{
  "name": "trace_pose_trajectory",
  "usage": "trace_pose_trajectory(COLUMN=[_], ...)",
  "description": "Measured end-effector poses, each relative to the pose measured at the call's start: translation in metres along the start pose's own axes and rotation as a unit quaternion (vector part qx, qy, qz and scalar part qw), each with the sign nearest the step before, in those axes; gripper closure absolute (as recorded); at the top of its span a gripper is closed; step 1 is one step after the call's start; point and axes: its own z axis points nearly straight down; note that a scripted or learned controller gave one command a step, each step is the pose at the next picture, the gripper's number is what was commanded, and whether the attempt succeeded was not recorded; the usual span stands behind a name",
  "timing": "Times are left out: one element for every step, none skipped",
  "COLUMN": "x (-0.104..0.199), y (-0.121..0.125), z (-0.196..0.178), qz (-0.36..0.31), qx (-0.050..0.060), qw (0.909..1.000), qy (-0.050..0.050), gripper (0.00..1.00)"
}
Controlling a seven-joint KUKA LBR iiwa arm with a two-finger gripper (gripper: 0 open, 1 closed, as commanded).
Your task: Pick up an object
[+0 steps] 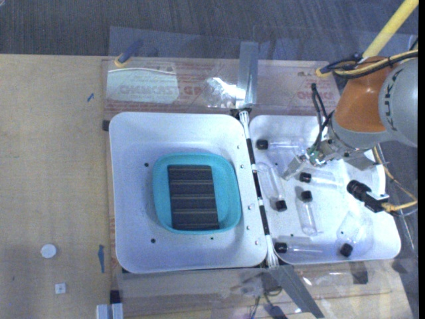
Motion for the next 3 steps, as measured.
trace_pose_trajectory(x=[-0.001, -0.001, 0.022], y=[0.002, 0.002, -0.007], z=[-0.012, -0.012, -0.001], qz=[0.001, 0.001, -0.017], qx=[-0.003, -0.003, -0.001], qw=[1.0000, 1.0000, 0.9999], qy=[-0.001, -0.001, -0.002], gripper=[1.00, 0.00, 0.00])
